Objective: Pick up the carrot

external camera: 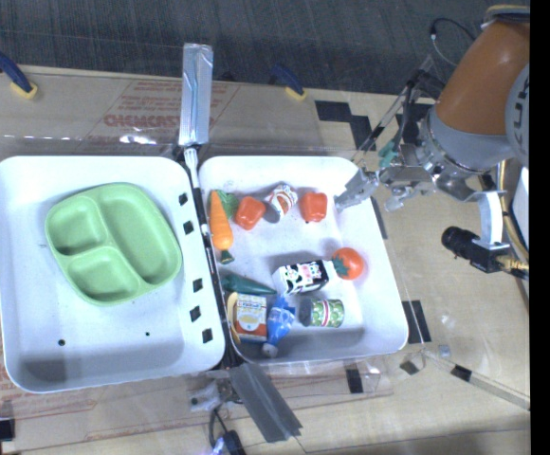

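The carrot [219, 220] is orange with a green top, lying lengthwise along the left wall of the right bin [389, 303]. My gripper [356, 189] hovers over the right bin's upper right corner, well to the right of the carrot. Nothing shows between its fingers, and I cannot tell how they stand.
The right bin also holds an orange pepper [249, 212], a small can [281, 200], an orange block [314, 207], a tomato [349, 263], a cow-print carton [302, 276], a green jar [323, 313] and a blue bottle [280, 322]. A green divided plate [114, 242] lies in the left bin [28, 349].
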Available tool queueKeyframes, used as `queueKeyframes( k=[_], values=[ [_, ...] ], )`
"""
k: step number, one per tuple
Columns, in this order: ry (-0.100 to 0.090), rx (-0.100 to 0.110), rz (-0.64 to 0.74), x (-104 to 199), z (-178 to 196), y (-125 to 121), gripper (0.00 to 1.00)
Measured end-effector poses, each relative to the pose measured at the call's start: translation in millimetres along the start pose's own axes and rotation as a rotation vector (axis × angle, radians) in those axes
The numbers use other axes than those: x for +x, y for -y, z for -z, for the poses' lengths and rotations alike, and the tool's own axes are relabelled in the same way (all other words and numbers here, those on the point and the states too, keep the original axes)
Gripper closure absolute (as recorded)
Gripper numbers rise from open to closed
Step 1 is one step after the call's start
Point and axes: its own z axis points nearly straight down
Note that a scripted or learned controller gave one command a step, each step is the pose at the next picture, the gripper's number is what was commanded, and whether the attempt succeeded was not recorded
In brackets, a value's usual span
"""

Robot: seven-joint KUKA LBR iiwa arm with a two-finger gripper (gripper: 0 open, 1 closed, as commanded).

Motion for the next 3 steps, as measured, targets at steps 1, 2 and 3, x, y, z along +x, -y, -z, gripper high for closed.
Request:
queueKeyframes(
  k=[1, 2, 3],
  values=[
    [0.000, 0.003, -0.106, 89, -115, 8, 0.00],
    [0.001, -0.003, 0.137, 158, -95, 1, 0.00],
    [0.001, -0.001, 0.127, 179, -95, -43, 0.00]
  ],
)
